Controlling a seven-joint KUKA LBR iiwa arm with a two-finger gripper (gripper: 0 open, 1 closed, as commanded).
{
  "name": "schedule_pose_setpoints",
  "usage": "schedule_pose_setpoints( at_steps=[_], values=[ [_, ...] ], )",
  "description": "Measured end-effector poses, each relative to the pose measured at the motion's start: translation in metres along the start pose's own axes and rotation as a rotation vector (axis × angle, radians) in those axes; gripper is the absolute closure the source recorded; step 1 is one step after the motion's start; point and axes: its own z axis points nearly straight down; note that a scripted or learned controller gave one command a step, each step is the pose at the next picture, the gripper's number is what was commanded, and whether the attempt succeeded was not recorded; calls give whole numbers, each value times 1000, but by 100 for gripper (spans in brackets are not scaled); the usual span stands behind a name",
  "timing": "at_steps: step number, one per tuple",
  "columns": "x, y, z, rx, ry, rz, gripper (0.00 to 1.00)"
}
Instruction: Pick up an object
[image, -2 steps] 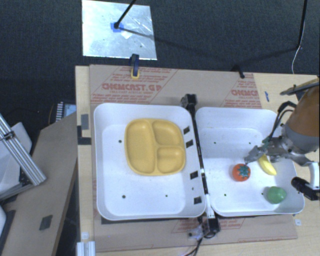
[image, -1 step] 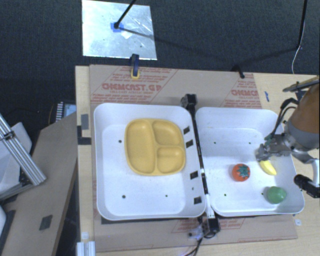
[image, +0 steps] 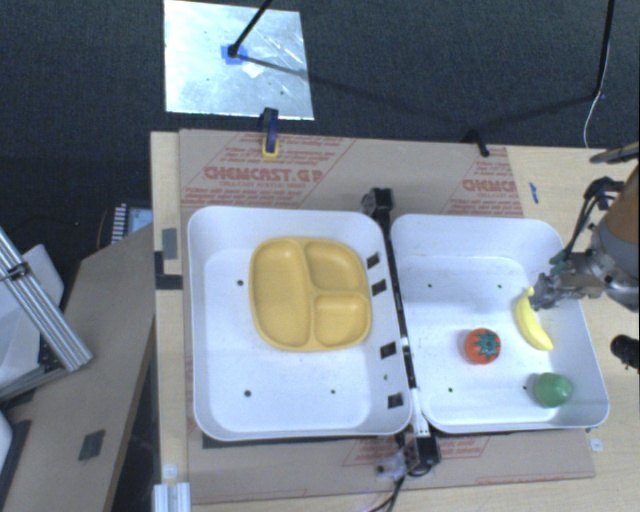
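Observation:
The right bin (image: 470, 265) holds three toy foods. A yellow banana (image: 533, 325) lies near its right wall, a red tomato (image: 481, 346) with a green stem sits near the middle, and a green round fruit (image: 551, 389) rests in the front right corner. My gripper (image: 548, 291) hangs low over the bin's right side, right at the banana's far end. The grey arm behind it enters from the right edge of the view.
The left bin (image: 215, 300) carries a yellow divided plate (image: 309, 293). A black hinged divider (image: 392, 300) runs between the bins. Cardboard lies under both bins, and a yellow clamp (image: 270, 135) sits at its far edge. Cables hang at the upper right.

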Motion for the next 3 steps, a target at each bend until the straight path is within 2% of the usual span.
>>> schedule_pose_setpoints(
  at_steps=[1, 2, 3],
  values=[
    [0, 1, -31, 0, 0, -4, 100],
    [53, 3, -26, 3, 2, -9, 100],
    [108, 1, -40, 2, 3, -10, 100]
  ],
)
